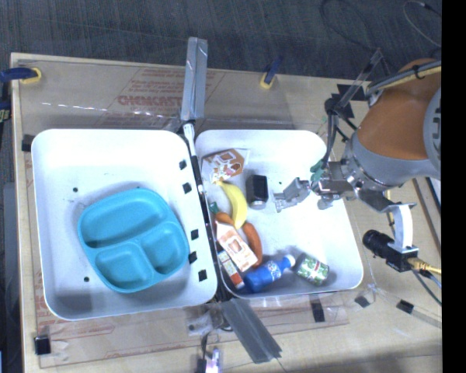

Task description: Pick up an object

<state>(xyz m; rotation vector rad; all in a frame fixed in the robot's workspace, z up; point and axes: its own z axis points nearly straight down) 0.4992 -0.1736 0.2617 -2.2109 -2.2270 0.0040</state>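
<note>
My gripper [290, 195] hangs over the middle of the right bin [338, 231], open with nothing between its fingers. Just to its left lies a small black block [257, 190]. Further left are a yellow banana [234, 203] and a snack packet [224, 164]. Along the bin's near side lie an orange carrot [252, 240], a red and white box [236, 252], a blue bottle [267, 273] and a green can [313, 270].
The left bin [54, 169] holds a blue compartment tray [132, 239]. A metal divider bar [193, 80] stands between the bins at the back. The arm's orange band [396, 123] and cables sit at the right, beyond the right bin's edge.
</note>
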